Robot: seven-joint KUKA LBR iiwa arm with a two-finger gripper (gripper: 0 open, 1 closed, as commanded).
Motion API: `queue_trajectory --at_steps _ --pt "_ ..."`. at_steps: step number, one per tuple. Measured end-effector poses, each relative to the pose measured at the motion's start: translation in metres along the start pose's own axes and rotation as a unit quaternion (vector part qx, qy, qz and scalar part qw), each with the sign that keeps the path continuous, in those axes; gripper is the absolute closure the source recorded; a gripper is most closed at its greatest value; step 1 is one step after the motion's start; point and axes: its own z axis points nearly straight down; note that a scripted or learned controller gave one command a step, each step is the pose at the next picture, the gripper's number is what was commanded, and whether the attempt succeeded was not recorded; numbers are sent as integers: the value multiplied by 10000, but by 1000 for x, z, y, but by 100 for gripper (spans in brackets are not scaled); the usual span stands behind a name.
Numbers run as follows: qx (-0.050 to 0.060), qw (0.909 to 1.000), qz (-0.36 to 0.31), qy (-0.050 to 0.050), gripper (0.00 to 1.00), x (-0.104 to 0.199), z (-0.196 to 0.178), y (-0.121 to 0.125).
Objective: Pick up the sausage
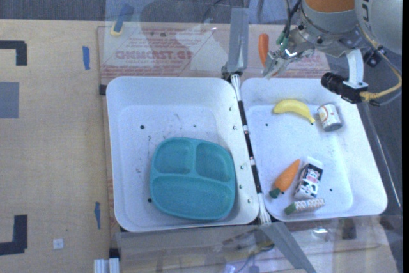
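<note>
A short orange-red sausage point(263, 49) shows just beyond the far rim of the right bin point(358, 156), near the divider between the bins. My gripper point(276, 64) hangs right beside it, a little to its right, over the bin's far left corner. I cannot tell whether the sausage touches the gripper or lies on the bench behind it.
The right bin holds a banana point(294, 108), a small can point(328, 116), a carrot point(285, 177), a small carton point(309, 180) and a patterned bar point(305, 205). A teal divided plate point(192, 179) lies in the left bin point(128, 105). A grey post point(238, 41) stands left of the sausage.
</note>
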Motion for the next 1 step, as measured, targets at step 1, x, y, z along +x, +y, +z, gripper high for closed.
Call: queue_trajectory --at_steps 1 --pt "16 9985 556 10 100 0 45 -24"
